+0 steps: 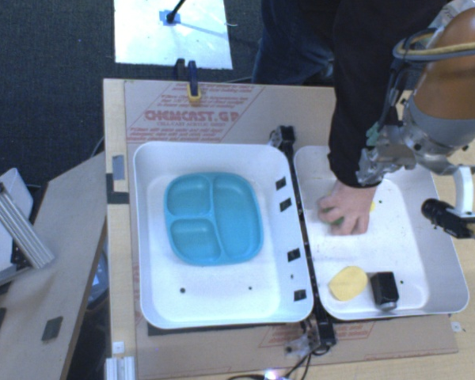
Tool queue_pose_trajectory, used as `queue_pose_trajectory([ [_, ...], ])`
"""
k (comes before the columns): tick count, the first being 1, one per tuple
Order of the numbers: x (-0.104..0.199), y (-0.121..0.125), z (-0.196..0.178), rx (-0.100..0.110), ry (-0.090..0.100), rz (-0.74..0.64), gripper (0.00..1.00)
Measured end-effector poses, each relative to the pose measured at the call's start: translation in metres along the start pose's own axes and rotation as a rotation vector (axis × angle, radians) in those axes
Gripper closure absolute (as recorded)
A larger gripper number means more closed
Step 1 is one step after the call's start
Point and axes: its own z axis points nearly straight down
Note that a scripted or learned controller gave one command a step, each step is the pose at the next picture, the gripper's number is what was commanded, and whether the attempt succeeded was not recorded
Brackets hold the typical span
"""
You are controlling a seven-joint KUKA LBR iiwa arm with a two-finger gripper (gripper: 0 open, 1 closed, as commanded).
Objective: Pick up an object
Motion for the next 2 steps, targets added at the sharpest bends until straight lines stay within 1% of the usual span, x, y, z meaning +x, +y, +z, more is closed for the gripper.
queue_pose_trajectory([
  [1,0.058,0.005,0.017,0.002,0.000,0.000,1.00],
  [2,0.109,0.013,0.037,0.002,0.001,0.000,1.00],
])
